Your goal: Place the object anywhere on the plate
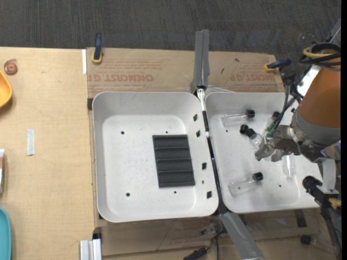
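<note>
A black ribbed plate lies flat in the middle of the left bin. Several clear vials with black caps lie in the right bin: one at the back, one near the middle, one at the front. Another clear vial lies partly under the arm. My gripper hangs low over the right bin's middle, just right of the middle vial. The wrist hides what is beneath it.
The grey arm with its orange band covers the right bin's right side. A metal rail runs back from the seam between the bins. Clamps hold the cardboard. An orange dish sits on the far left bench.
</note>
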You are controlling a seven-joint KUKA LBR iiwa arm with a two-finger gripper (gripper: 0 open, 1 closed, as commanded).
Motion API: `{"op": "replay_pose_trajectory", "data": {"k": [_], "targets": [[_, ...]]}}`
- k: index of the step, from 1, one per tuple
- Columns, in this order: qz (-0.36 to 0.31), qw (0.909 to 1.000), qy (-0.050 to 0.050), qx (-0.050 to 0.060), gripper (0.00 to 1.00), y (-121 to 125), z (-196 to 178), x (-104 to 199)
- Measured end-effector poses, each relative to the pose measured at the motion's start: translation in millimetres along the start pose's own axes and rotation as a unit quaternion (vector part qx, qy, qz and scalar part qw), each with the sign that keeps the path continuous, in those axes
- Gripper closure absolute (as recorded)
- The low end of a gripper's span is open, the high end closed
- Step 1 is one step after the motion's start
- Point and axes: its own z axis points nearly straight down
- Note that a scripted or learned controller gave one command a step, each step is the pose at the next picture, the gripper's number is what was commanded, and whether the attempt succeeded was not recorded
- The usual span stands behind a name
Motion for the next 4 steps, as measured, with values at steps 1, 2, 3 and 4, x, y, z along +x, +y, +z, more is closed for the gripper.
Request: {"op": "replay_pose_trajectory", "data": {"k": [1, 2, 3, 4], "targets": [[-0.004, 1.0, -0.001, 0.002, 1.0, 31.6, 33.2, 57.4], [-0.092, 0.9958, -0.001, 0.001, 1.0, 49.7, 33.1, 143.0], [-0.049, 0.9988, -0.001, 0.001, 1.0, 80.5, 30.9, 224.5], [-0.244, 0.9697, -0.001, 0.001, 1.0, 64.6, -33.0, 259.2]]}}
